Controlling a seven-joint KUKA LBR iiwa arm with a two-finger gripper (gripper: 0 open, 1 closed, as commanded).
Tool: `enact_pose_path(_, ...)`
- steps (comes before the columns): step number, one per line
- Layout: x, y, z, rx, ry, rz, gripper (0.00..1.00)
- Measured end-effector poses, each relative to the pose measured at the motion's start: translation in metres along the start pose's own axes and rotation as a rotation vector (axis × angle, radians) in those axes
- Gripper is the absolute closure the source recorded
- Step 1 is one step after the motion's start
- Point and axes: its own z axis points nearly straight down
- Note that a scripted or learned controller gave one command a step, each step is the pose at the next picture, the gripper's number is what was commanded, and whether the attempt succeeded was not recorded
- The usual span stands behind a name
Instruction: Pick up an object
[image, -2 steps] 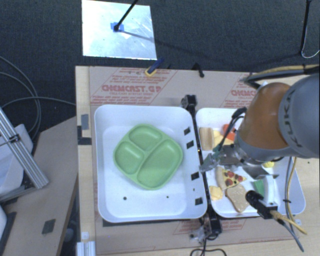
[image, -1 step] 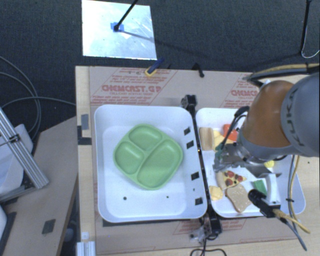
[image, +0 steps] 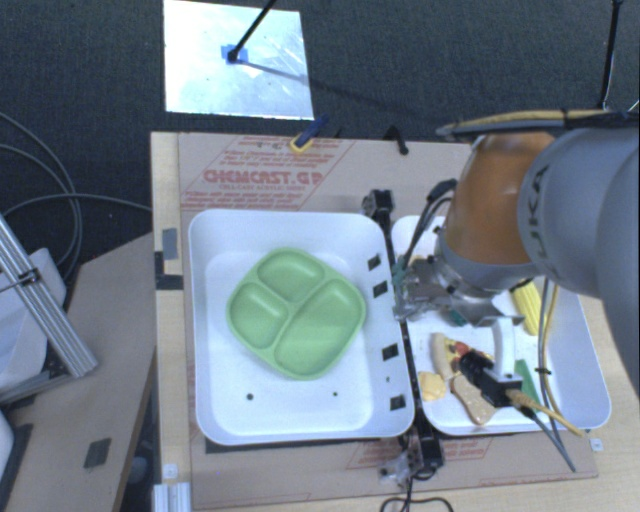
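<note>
Over the right-hand white bin (image: 590, 400), the grey arm with its orange band (image: 500, 210) hangs low, its bulk covering the gripper, so its state cannot be told. Small objects, a yellow corn-like piece (image: 527, 303) and tan food shapes (image: 470, 398), lie unlifted below; the pick looks unfinished. A green three-compartment plastic plate (image: 296, 313) sits in the left bin.

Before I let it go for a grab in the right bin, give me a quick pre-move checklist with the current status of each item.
1. Arm over the right bin: ok.
2. Gripper finger state: cannot tell, the wrist hides it.
3. Objects available: ok, a yellow corn cob and tan food pieces lie in the right bin.
4. Anything held already: cannot tell.
5. Green divided plate sits in the left bin, apart from the arm: ok.
</note>
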Motion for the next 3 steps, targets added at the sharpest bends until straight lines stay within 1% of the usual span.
enact_pose_path(1, -0.023, -0.018, 0.001, 0.004, -0.002, 0.009, 1.0)
enact_pose_path(2, 0.053, -0.028, 0.019, 0.004, 0.001, 0.0, 1.0)
enact_pose_path(3, 0.098, -0.024, -0.137, -0.014, 0.007, -0.002, 1.0)
